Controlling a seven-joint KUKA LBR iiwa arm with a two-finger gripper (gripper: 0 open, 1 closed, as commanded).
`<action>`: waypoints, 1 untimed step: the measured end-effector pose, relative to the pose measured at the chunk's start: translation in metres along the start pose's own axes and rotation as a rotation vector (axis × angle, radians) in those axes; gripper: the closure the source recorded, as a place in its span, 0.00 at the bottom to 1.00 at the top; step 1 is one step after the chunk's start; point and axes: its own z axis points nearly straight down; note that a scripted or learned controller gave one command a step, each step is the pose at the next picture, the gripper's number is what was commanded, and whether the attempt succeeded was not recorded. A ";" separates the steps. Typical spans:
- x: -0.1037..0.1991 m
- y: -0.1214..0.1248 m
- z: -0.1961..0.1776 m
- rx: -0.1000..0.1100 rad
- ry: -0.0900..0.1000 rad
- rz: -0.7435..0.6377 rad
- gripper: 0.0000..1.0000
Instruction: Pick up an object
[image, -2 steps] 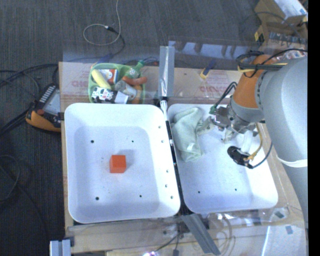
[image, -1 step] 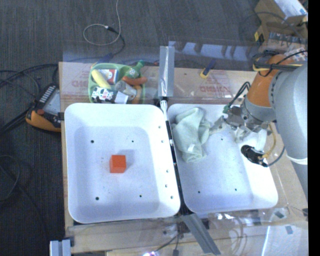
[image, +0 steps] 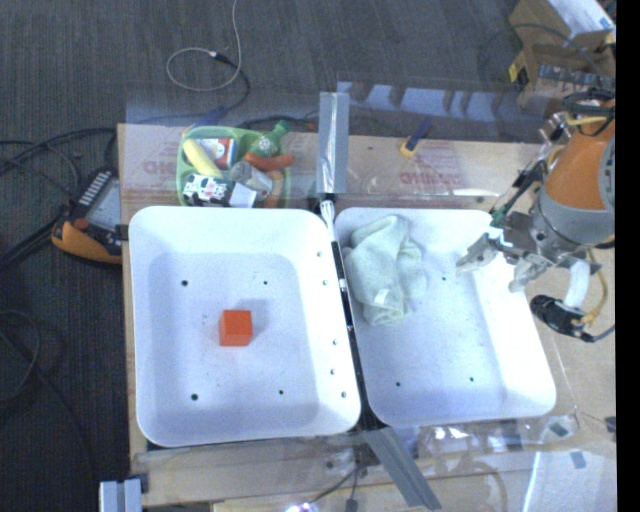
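Across the counter (image: 450, 165) lie two shallow white bins, side by side and touching along a central divider. Left bin (image: 160, 400): one orange cube (image: 236, 327), resting flat on the bin floor, slightly left of the floor's centre and well apart from every wall. Right bin (image: 500, 385): one pale green cloth (image: 389, 267), crumpled, lying in the corner nearest the divider and the far rim. One robot arm (image: 580, 185), grey with an orange band, hangs over the right bin's far outer corner. Its hand (image: 497, 262) points toward the cloth but stands apart from it; two fingers (image: 473, 257) are spread and nothing lies between them, so the hand is released. The cube is well apart from the hand, in the other bin.

Beyond the left bin's far rim sits one green tray (image: 186, 160) holding a heap of small mixed items, too jumbled to count. One upright grey post (image: 331, 140) rises beyond the divider. The counter is pale wood, partly covered by clear sheeting with faint red print. Dark carpet (image: 60, 60) surrounds it, with loose cables and one orange-and-black device (image: 85, 235) left of the left bin.
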 end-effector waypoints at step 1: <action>0.058 -0.003 0.075 -0.005 -0.001 -0.154 0.00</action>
